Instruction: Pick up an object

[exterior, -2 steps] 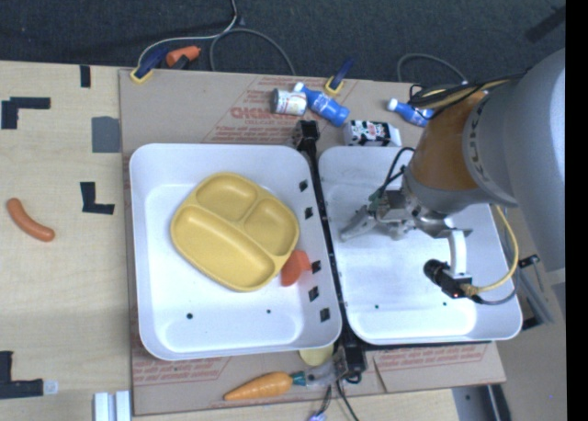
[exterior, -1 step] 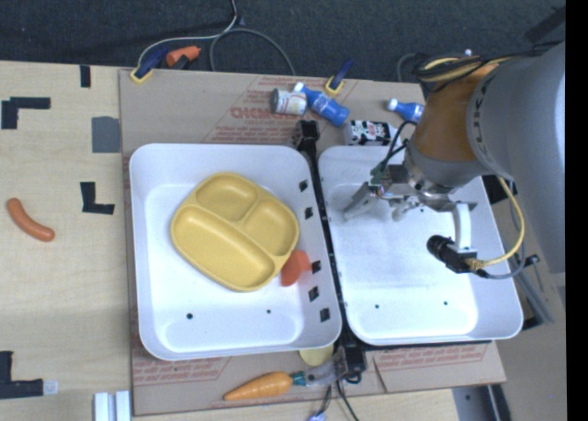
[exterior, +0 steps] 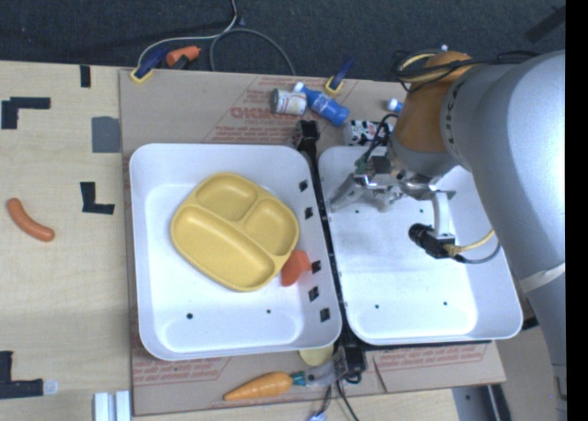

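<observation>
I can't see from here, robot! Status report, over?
Gripper low in the right bin, nothing seen in it. Yellow plate and small orange piece in the left bin, apart from the gripper. Divider between bins.

You saw a brown bench [exterior: 64, 162] with two white bins [exterior: 147, 254] side by side on it. A toy sausage [exterior: 29, 220] lay at its left, a toy carrot [exterior: 260, 386] at the front, and a blue bottle [exterior: 312, 102] behind the bins
</observation>
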Available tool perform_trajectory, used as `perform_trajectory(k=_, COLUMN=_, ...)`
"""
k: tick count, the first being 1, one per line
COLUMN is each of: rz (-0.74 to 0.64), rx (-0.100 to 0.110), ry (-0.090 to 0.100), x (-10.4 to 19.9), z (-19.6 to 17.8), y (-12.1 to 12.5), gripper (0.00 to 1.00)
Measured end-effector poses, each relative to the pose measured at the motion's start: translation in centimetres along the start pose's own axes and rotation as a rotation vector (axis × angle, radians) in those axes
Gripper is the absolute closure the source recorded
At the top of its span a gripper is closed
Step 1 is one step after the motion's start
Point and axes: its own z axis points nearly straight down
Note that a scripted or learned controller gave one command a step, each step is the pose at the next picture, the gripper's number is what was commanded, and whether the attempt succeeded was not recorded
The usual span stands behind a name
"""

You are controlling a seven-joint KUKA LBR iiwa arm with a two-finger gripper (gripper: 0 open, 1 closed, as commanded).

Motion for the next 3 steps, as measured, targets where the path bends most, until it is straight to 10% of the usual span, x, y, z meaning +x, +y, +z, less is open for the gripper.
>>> perform_trajectory(k=3, rz=0.0, rx=-0.003, ry=0.0, x=-0.8, z=-0.2, y=3.5, gripper=0.0)
